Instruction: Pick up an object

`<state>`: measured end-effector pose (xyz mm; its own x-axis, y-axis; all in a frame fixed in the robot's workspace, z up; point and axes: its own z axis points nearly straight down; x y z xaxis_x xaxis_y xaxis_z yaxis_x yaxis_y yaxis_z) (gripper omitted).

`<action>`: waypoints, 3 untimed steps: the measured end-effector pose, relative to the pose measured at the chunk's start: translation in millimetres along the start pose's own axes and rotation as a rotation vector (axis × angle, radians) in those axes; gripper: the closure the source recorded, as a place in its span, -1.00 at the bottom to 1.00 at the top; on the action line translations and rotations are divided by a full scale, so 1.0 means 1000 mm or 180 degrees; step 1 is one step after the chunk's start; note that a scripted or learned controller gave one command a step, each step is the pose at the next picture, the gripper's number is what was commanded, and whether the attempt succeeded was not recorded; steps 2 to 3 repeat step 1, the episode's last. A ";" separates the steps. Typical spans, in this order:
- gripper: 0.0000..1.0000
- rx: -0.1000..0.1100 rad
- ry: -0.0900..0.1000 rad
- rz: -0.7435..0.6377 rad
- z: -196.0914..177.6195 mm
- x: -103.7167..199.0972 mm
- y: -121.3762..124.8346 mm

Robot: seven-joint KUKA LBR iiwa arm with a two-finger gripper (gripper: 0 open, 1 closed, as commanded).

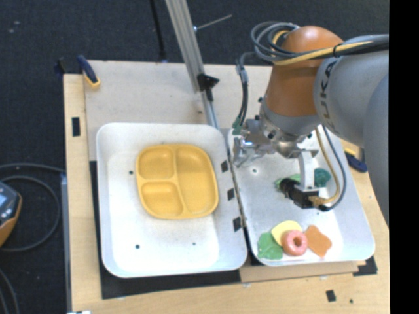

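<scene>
We judge the current step to be the approach phase: nothing has been picked up yet. The arm (308, 90) reaches in over the right bin (357, 237), and the pincer (247, 148) sits low near that bin's upper left corner, close to the divider between the two bins. The wrist covers most of the pincer, so we cannot tell its state, and we see no object in it.

Contents of the containers:

1. Left bin (118, 241): one yellow compartment tray (177, 180), lying flat near the middle. The tray has three sections, and none of them holds anything.
2. Right bin: a cluster of small toy items at the near edge. From left to right we identify a green piece (268, 246), a yellow piece (284, 229) behind a pink ring (295, 243), and an orange piece (319, 241). These touch or overlap one another.
3. Right bin, further up: a small teal item (321, 176) just beside the cable bundle (337, 175) and partly masked by it.

The candidate objects all lie well apart from the pincer's present position. In our judgement, the next move calls for a traverse toward the near edge of the right bin, followed by a descent over a single item. The orange piece, at the cluster's outer end, appears the easiest to isolate. Crowding in the cluster raises the risk of a missed or double contact.
</scene>
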<state>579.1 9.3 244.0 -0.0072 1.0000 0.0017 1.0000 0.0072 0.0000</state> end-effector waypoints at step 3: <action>1.00 0.0005 -0.0003 0.0002 0.010 0.046 -0.024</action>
